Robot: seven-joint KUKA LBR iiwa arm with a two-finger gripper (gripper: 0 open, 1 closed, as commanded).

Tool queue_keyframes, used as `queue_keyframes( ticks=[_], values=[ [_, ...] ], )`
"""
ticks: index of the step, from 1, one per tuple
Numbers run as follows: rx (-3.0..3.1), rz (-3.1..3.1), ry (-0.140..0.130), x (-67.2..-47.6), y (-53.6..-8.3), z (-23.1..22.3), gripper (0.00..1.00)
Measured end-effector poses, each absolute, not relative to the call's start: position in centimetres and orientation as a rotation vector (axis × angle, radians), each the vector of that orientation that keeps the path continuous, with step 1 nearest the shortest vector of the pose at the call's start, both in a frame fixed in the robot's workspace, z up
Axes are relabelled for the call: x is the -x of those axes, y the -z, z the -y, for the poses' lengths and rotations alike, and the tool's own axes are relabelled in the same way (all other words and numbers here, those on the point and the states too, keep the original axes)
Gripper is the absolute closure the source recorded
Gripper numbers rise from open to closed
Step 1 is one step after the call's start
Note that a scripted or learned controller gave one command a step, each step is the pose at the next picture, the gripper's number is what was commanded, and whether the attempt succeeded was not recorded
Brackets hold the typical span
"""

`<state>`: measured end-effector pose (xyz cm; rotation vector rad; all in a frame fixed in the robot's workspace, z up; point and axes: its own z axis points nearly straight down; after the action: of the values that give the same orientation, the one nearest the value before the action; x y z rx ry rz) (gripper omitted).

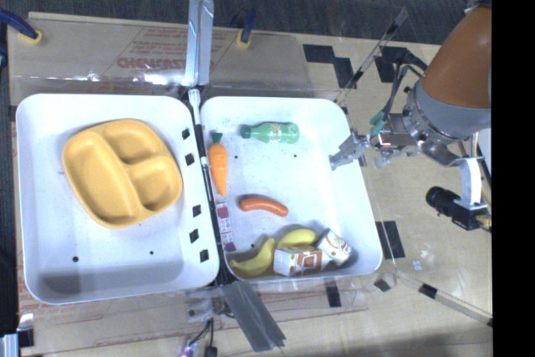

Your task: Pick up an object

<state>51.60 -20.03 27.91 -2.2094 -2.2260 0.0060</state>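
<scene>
The right bin (355, 180) holds a green bottle (271, 132) lying near its back wall, an orange carrot (218, 166) along the left wall and a red-orange sausage (263, 205) in the middle. At the front lie a yellow banana (255, 260), a rounder yellow fruit (298, 239), a white and orange carton (298, 262) and a small white and orange can (336, 247). My gripper (344, 155) hangs over the bin's right rim, level with the carrot and well right of the bottle. It holds nothing that I can see.
The left bin (50, 263) carries a yellow divided plate (122, 171). A metal post (200, 42) stands behind the wall shared by the bins. Blue clamps (243, 35) sit on the bench's back edge. The arm (456, 96) fills the right side.
</scene>
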Motion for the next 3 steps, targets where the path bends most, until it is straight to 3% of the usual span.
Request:
queue_keyframes(
  ticks=[1,2,3],
  values=[
    [1.963,2.445,-0.005,-49.8,-14.7,15.0,0.00],
    [1.885,2.507,-0.005,-54.1,-8.9,9.7,0.00],
    [1.877,2.508,-0.008,-54.0,-9.7,9.8,1.00]
  ],
)
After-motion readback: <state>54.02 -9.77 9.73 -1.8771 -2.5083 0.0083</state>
